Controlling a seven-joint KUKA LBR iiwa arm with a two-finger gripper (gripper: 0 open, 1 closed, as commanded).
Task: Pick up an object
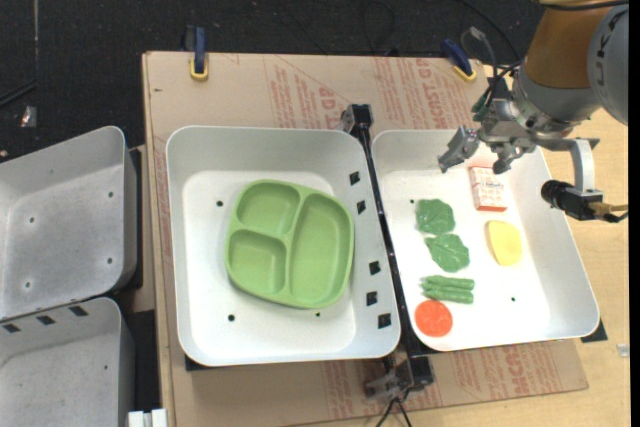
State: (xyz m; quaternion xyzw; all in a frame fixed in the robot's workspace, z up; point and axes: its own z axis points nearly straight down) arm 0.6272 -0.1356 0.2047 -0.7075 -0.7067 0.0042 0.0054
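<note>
Hovering over the far end of the right-hand shallow white bin [570, 300], my two-finger gripper [482, 155] hangs from the grey arm with its orange band [570, 25], and I see its fingers spread apart with nothing between them. Just beside and slightly nearer to me than the right fingertip lies a small white-and-red carton [489, 189], flat on the bin floor; whether the finger touches it I cannot tell from this slant. Nearer to me than the gripper and a little to its left sits a dark green leafy plastic piece [435, 216], with a second green leafy piece [448, 252] just beyond it toward me. A yellow rounded block [505, 242] lies close by the carton on the near side. Further toward me still I see a green bean-pod shape [448, 289], and next to that a flat orange-red disc [433, 317] close to the bin's near rim. Well off to the gripper's left, across the divider, the other white bin [190, 165] carries a light green plastic plate [291, 243] with three compartments, lying flat.
</note>
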